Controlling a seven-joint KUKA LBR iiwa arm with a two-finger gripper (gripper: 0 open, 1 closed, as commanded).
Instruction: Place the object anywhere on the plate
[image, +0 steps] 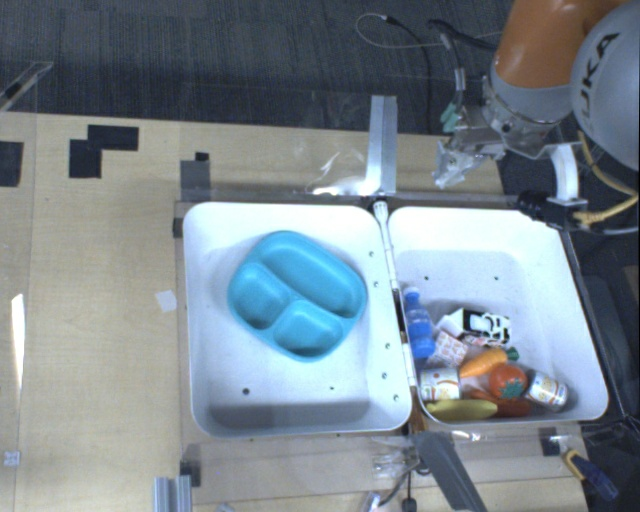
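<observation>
Blue, with three compartments, the plate (297, 293) lies in the left bin (210, 400). The objects (470, 365) are piled in the right bin's (560, 290) near corner. The gripper (462, 162) hangs beyond the bins, with nothing between its fingers; their spread I cannot tell.

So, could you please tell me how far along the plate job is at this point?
Nothing looks done yet: the blue plate in the left bin carries nothing. The end effector sits above the right bin's far edge, away from the pile of objects. Picking one up and placing it remain.
</observation>
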